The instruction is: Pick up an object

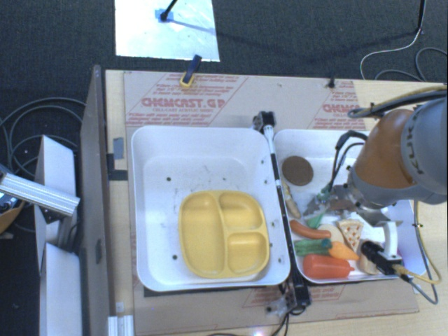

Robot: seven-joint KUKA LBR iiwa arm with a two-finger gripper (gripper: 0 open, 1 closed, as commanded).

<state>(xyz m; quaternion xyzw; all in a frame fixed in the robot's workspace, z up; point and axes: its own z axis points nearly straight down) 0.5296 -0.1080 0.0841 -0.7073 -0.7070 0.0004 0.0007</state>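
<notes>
The right bin (308,144) holds several toy foods. A brown round disc (297,170) lies near its back left. Along the front lie a red-orange sausage (310,230), a pizza slice (350,233), an orange carrot (341,250), a dark green piece (311,245) and a red pepper (325,267). My gripper (323,200) hangs low over the middle of this bin, just behind the sausage and right of a small beige piece (290,205). A green bit (314,220) shows directly under it. The arm's grey and orange wrist (385,163) hides the bin's right half.
The left bin (210,145) holds a yellow divided plate (224,233) at its front middle. A ridge between the bins (276,180) runs front to back. Cardboard (210,96) lies behind the bins, with cables on the dark floor.
</notes>
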